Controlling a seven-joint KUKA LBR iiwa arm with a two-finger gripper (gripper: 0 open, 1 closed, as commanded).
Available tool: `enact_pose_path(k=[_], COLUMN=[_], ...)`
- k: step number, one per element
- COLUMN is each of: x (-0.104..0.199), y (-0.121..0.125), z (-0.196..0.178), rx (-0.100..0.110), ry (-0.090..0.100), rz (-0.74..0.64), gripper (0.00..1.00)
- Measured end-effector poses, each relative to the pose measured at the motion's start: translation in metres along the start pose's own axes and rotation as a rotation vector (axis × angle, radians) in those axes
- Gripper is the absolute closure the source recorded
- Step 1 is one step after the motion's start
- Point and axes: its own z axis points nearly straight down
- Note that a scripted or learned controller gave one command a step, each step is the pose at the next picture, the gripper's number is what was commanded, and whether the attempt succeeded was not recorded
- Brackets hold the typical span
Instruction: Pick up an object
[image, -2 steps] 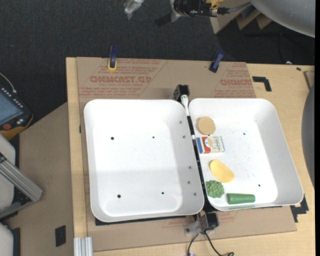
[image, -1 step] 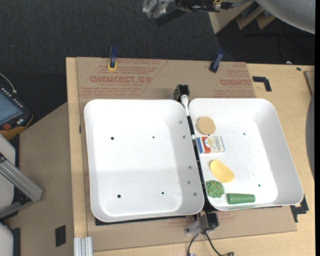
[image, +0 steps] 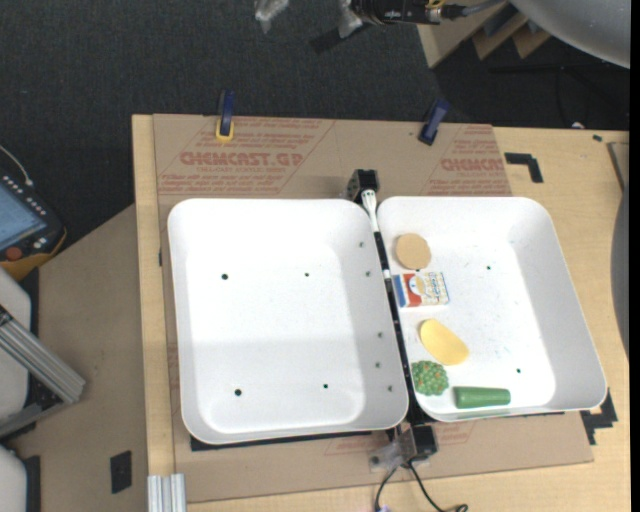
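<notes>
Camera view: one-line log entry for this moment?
phase: pre-grasp | right bin: cookie, carton, lemon, broccoli, green block along left wall | held: none seen

Dark carpeted floor (image: 120, 60) spreads across the top of the view, speckled and dim. The bench (image: 110, 300) is pale wood, topped by a brown cardboard sheet (image: 300, 150) printed with reddish lettering and held at its far edge by two blue clamps (image: 226, 115). At the left edge sits a device with a blue screen (image: 18, 215), near a ribbed metal rail (image: 40, 355). Top right, wooden pieces (image: 480, 40) rest on the floor. Light falls evenly, softly.
</notes>
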Motion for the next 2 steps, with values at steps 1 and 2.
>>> enact_pose_path(k=[1,2], x=[0.0007,0.0007], y=[0.0002,0.0002], z=[-0.0113,-0.0107], rx=[-0.005,-0.004], ry=[0.001,0.000], rz=[-0.001,-0.001], gripper=[1.00,0.00])
